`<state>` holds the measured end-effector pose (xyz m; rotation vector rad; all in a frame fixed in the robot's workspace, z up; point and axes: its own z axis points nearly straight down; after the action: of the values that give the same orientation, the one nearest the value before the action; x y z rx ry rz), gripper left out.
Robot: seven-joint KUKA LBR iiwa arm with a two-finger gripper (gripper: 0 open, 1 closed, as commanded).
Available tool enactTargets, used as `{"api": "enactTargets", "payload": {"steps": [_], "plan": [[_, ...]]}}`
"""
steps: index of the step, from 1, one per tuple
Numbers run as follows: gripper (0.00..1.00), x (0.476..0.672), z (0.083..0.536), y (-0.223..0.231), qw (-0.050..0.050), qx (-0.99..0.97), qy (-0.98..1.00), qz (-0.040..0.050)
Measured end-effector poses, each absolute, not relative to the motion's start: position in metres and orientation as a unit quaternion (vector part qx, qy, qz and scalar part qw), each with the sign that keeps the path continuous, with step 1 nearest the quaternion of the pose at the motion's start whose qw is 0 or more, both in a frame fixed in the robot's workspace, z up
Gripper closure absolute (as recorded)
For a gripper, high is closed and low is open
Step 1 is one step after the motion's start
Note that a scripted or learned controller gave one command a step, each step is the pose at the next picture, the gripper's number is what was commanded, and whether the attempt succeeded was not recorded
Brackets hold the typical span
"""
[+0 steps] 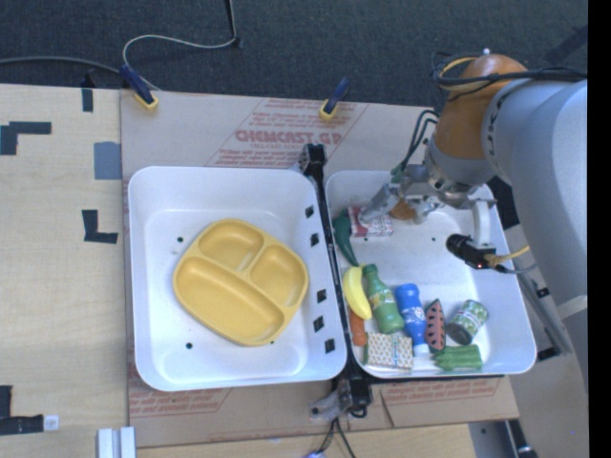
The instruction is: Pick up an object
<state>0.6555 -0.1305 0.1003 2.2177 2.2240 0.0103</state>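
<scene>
Small red-and-white packet [370, 223] is lying flat near the right bin's upper left corner, just left of the gripper [399, 201]. Below the gripper, along the bin's lower left: banana [356, 292] lying lengthwise, green bottle [382, 300] and blue bottle [412, 315] lying side by side, watermelon slice [435, 325], tin can [467, 320] tilting, patterned carton [389, 352].

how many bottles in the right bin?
2, side by side near the front of the right bin: green bottle beside the banana, blue bottle to its right. Clutter may hide more.
</scene>
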Motion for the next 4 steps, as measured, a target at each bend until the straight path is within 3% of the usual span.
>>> {"api": "enactTargets", "payload": {"steps": [1,2,3,4], "plan": [[1.00,0.6559,0.1109,-0.1300,0.000,0.706,0.708,0.0041],[0.00,0.6559,0.1109,-0.1299,0.000,0.706,0.708,0.0041],[1.00,0.6560,0.1204,-0.1296,0.000,0.706,0.708,0.0043],[0.00,0.6559,0.1203,-0.1296,0.000,0.706,0.708,0.0042]]}}
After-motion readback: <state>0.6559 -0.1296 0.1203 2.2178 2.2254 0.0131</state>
